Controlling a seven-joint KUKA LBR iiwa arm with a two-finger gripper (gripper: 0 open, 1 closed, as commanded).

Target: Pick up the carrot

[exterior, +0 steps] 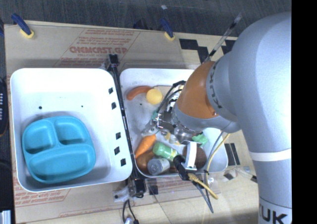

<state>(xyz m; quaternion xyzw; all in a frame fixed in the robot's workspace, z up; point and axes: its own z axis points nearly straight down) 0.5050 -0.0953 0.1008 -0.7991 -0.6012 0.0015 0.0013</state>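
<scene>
The carrot (145, 144), a short orange tapered piece, lies in the right bin (133, 77) near its left wall, towards the front. My gripper (155, 123) hangs low in the middle of that bin, just above and to the right of the carrot. The grey wrist and the orange band hide most of it. Nothing is visibly held.
Around the carrot lie a green item (165, 150), a grey can (157, 165) and brown pieces (143, 160). A reddish sausage shape (137, 91) and a yellow lemon (154, 96) sit at the bin's back. The left bin (29, 77) holds a blue divided tray (57, 147).
</scene>
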